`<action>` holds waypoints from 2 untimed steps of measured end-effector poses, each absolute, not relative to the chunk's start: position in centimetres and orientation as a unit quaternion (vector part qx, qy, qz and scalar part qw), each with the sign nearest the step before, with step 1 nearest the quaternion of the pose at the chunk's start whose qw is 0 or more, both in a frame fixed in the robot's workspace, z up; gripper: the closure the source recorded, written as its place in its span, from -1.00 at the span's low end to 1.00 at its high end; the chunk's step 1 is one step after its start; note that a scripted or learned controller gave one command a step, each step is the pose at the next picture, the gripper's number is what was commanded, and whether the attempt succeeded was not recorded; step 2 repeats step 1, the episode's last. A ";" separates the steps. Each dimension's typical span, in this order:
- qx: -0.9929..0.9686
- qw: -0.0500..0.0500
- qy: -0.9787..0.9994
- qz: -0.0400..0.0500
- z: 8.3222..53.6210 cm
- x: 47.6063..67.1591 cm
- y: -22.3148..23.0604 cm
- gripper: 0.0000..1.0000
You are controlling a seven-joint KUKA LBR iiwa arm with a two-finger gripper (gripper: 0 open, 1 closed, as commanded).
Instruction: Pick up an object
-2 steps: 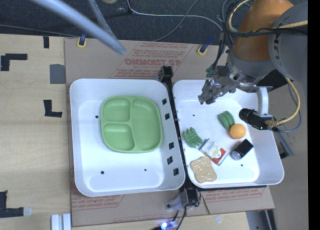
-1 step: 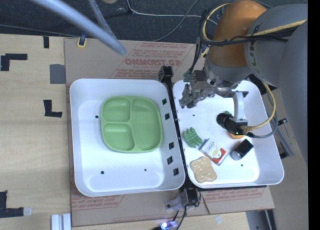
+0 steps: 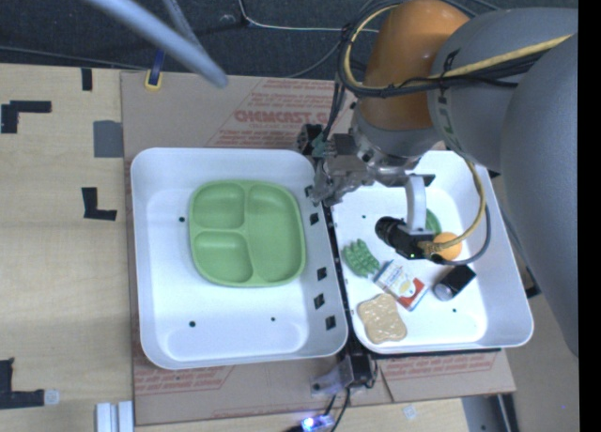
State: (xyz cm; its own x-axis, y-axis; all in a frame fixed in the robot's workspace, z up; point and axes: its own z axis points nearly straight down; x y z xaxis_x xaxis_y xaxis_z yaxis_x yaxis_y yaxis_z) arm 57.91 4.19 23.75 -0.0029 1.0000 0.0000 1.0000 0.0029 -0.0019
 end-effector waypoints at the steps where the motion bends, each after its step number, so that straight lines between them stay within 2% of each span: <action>1: -0.705 0.001 -0.709 0.001 23.1 56.7 10.2 1.00; 2: -0.705 0.001 -0.709 0.001 23.1 56.7 10.2 1.00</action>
